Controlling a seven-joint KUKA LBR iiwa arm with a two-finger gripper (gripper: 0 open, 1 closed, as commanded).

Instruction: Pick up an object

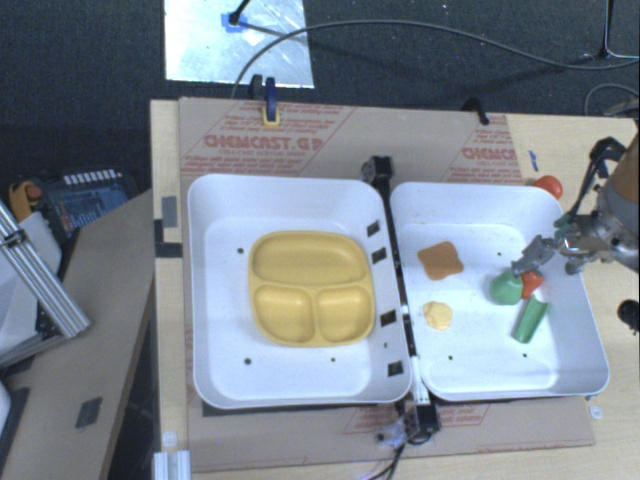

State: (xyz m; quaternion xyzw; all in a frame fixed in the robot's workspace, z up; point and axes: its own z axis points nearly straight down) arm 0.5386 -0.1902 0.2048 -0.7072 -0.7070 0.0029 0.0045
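Camera view: the tool point(533, 258) hovers low in the right bin point(470, 378), right over the green toy vegetable point(520, 303), presumably lining up a grasp; whether it is apart or together, I cannot tell.

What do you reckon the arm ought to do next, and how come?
Probably ease straight down a little. The end effector hangs at the right bin's far right side, just above a cluster of green pieces with a bit of red, and nothing is seen gripped yet. The brown piece and the small yellow piece lie further left, so the green cluster looks like the nearest pick.
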